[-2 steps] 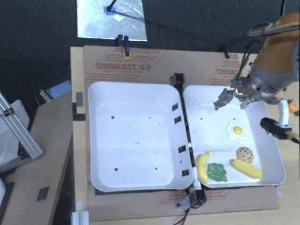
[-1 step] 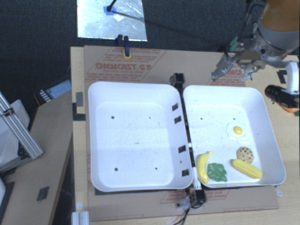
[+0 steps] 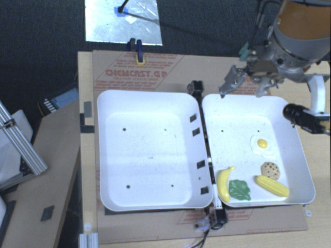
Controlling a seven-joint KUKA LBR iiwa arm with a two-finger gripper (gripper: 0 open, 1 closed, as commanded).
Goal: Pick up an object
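Your gripper [image 3: 244,86] hangs above the far edge of the right bin [image 3: 235,138], close to that bin's far-left corner, with its two fingers spread apart and nothing between them. You have five things to choose from, all gathered toward the near edge of the right bin and well apart from the gripper. Look first at the fried egg [image 3: 262,144], which lies nearest the middle, toward the bin's right edge. Just nearer than it sits the cookie [image 3: 270,169], and beside the cookie, by the near-right corner, lies the corn cob [image 3: 272,186], set at a slant. Along the near edge you see the green leafy piece [image 3: 239,189], touching the banana [image 3: 223,184], which curves up by the near-left corner next to the divider. Beyond that divider is the left bin [image 3: 150,154]. Both bins rest on a cardboard sheet [image 3: 155,68] on the bench.
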